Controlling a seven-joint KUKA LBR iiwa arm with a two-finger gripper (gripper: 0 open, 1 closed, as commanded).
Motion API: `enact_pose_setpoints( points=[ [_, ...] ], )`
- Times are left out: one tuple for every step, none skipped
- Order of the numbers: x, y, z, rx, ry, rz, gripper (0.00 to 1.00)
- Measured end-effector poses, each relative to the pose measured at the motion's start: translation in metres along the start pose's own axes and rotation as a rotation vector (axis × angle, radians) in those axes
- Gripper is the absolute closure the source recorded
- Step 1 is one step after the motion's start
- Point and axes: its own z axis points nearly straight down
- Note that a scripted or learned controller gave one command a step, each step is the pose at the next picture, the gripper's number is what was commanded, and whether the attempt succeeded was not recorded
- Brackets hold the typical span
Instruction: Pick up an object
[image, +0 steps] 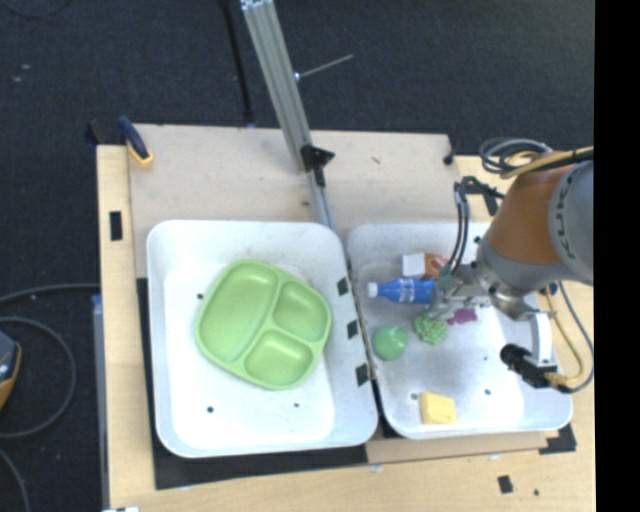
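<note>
The right bin (500, 400) holds a blue bottle (404, 291) with a white cap, a green ball (390, 343), a knobbly green toy (431, 329), a small purple piece (463, 316), a white and orange item (420, 265) and a yellow block (436, 408). My gripper (452, 299) reaches down from the orange-banded wrist (530, 225), just right of the bottle and above the knobbly green toy. Its fingertips sit among these objects and are hard to make out.
The left bin (180, 400) holds a light green divided plate (264, 323). A metal pole (285, 90) slants up from the bench behind the bins. Black cables (560, 350) hang by the arm at the right bin's right side.
</note>
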Motion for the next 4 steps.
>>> enact_pose_setpoints(
  points=[
    [0.0, 0.001, -0.065, 0.019, -0.002, -0.003, 1.0],
    [-0.008, 0.001, -0.11, 0.02, -0.002, -0.003, 1.0],
    [-0.017, -0.003, -0.163, 0.019, -0.003, -0.001, 1.0],
    [0.038, 0.002, -0.147, 0.025, 0.0, -0.007, 1.0]
  ],
)
